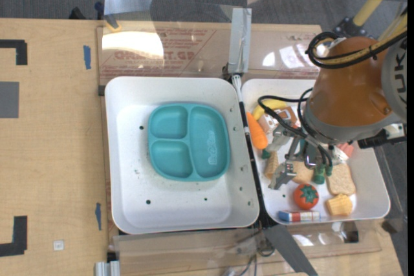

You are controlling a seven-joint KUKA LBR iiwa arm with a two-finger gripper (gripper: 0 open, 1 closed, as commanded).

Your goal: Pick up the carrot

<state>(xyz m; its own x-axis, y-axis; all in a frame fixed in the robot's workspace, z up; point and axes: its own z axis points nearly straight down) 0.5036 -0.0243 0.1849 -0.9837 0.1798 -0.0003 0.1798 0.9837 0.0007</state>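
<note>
The carrot is a small orange piece with a green top, lying along the left wall of the right bin. My gripper hangs low in that bin, just right of and below the carrot, over a brownish food piece. The carrot lies apart from the gripper and is not held. The orange-banded wrist covers the middle and back of the bin.
Around the gripper lie a red tomato, a bread slice, a cheese wedge, a yellow piece and a striped tube. The left bin holds a teal divided plate.
</note>
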